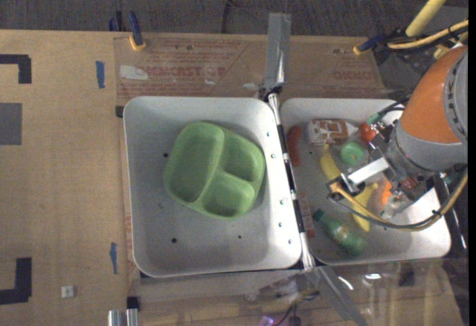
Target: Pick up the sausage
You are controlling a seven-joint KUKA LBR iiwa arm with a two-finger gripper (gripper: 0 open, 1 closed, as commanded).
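The sausage [294,144], reddish brown and short, lies upright along the left wall of the right bin [416,246], near its far corner. My gripper [385,192] hangs over the middle of that bin, well to the right of the sausage and apart from it, above a banana [360,207] and an orange item [384,195]. The grey and orange arm [439,116] covers the bin's right side.
The right bin also holds a small printed carton [332,131], a green round item [352,152], a second banana piece [329,166] and a green bottle [341,233] near the front. In the left bin [149,235] sits a green divided plate [216,170].
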